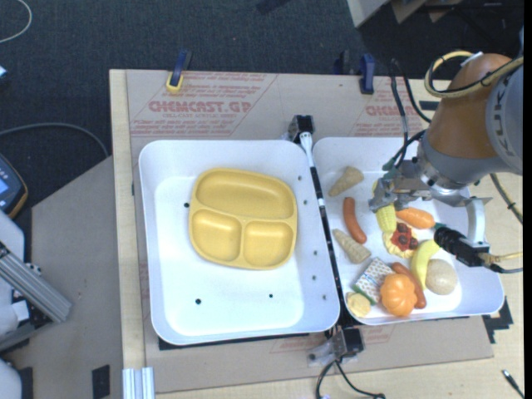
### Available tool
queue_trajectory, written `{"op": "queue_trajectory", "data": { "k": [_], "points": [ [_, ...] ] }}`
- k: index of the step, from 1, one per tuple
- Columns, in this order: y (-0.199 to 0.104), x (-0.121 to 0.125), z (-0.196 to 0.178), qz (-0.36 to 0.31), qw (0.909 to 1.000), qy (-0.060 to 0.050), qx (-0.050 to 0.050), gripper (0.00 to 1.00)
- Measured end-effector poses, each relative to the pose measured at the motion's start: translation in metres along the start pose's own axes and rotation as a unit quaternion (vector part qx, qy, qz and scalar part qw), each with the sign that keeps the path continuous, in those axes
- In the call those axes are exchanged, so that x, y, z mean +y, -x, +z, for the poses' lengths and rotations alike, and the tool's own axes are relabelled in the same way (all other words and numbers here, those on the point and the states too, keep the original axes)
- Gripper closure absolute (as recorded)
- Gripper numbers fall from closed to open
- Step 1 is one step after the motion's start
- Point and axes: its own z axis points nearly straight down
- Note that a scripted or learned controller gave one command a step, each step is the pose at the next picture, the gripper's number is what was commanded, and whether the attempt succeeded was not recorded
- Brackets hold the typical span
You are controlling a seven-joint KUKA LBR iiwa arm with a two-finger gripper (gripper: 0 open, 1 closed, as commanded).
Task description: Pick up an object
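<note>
Corn (pixel 386 218) under pincer (pixel 389 196) (right bin (pixel 332 152))

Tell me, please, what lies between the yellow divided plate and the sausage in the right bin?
In the camera view, the bins' adjoining white rims lie between the yellow divided plate and the sausage.

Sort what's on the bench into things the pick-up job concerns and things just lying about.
Job:
gripper
corn cob
sausage
carrot
banana
small pumpkin
right bin

Lying about:
yellow divided plate
left bin
clamps
cables
</note>
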Motion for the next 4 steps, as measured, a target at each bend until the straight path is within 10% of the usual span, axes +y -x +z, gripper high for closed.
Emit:
{"op": "queue_trajectory", "data": {
  "k": [2,4],
  "points": [
    [0.006,0.006,-0.078,0.0,1.0,0.0,0.0,1.0],
    [-0.109,0.045,-0.073,-0.003,1.0,-0.001,0.002,1.0]
  ]
}}
